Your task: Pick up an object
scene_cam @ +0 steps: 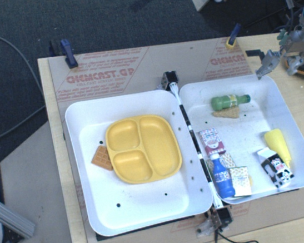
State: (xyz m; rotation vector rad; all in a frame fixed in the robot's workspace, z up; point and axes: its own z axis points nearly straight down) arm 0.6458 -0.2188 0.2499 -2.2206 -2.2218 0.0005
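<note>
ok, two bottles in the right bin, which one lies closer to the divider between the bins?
The blue plastic bottle, lying along the right bin's left wall beside the divider. The green plastic bottle lies sideways further out, toward the bin's far edge.

Robotics lab test bench. Two white bins (pixel 84 156) clamped side by side on a printed cardboard sheet (pixel 106 74) with blue clips (pixel 67 52). Loose cable (pixel 12 48) across dark carpet (pixel 1 83); aluminium framing (pixel 8 214) at left; toy-like props in the bins.
</note>
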